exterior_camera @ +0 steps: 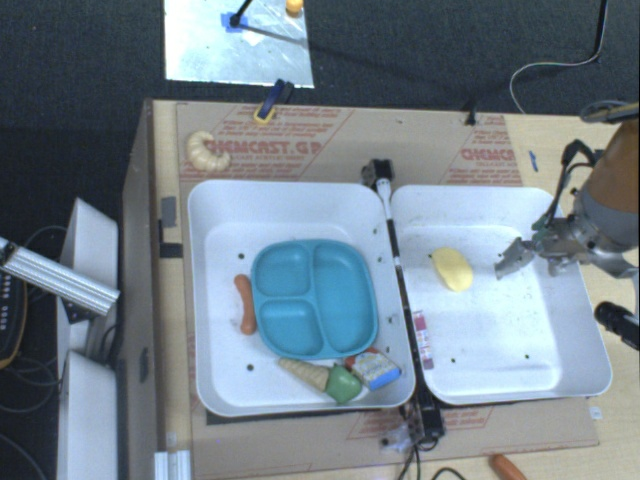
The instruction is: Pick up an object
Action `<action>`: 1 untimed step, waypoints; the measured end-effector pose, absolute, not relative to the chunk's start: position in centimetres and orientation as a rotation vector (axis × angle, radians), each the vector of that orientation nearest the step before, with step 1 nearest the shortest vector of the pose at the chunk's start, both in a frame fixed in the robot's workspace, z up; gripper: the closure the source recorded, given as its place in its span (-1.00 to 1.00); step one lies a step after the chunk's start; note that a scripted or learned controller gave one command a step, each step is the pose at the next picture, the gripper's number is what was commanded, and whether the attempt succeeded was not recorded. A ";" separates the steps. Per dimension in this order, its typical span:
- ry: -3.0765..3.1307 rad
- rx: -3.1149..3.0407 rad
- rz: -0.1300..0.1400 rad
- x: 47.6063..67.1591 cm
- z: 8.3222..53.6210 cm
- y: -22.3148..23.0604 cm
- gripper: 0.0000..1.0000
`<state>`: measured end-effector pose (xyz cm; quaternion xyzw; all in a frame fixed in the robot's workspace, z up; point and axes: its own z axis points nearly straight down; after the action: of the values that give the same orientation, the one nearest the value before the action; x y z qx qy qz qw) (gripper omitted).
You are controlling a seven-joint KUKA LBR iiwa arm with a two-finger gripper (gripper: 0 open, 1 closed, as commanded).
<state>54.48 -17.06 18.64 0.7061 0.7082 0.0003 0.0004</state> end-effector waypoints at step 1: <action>2.225 2.217 0.003 59.0 8.4 -10.7 -1.00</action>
<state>58.98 -10.68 8.42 0.7059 0.7083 0.0009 0.0005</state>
